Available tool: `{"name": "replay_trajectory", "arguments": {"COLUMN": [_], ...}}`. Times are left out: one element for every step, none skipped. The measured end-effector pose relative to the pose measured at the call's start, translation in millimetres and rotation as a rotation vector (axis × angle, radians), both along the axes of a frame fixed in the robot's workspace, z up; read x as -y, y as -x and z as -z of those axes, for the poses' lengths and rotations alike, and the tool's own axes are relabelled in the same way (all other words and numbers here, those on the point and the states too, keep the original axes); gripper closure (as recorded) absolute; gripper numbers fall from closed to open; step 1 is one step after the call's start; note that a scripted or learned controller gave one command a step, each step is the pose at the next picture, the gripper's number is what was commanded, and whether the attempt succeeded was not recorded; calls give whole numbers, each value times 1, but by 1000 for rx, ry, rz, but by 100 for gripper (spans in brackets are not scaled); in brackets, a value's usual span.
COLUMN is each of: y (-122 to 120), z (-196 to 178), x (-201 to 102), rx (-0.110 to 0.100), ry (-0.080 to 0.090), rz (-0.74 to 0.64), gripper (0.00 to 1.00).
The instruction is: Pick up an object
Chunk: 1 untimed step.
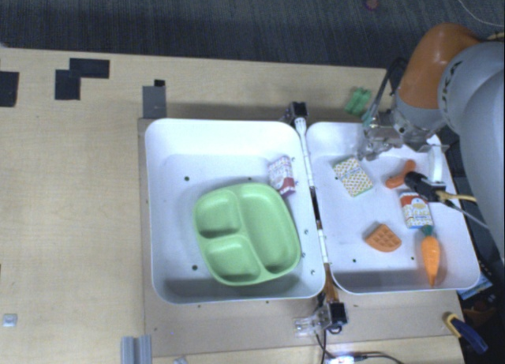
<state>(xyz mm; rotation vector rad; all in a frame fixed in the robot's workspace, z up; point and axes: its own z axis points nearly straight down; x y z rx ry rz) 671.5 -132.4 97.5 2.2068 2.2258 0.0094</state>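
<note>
My gripper [369, 149] hangs low over the back left part of the right bin [347, 260]. Just in front of it, slightly left, a pale checkered packet [353, 176] lies flat on the bin floor. I see nothing held in the gripper. Further right lie a small orange sausage-shaped piece [399, 175] and a little bottle with a red cap and a printed label [416, 211]. An orange waffle-shaped piece [383, 238] and a toy carrot [430, 255] rest near the front of that bin.
The left bin [170, 220] holds a green divided plate [246, 232] and a small red-and-white wrapper [281, 173] by its right wall. A green object [357, 101] lies on the bench behind the right bin. The arm covers the right bin's back right corner.
</note>
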Motion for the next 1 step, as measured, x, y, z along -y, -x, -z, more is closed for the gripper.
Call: {"name": "replay_trajectory", "arguments": {"y": [0], "z": [0], "x": [0], "rx": [0], "ry": [0], "rz": [0], "gripper": [0]}}
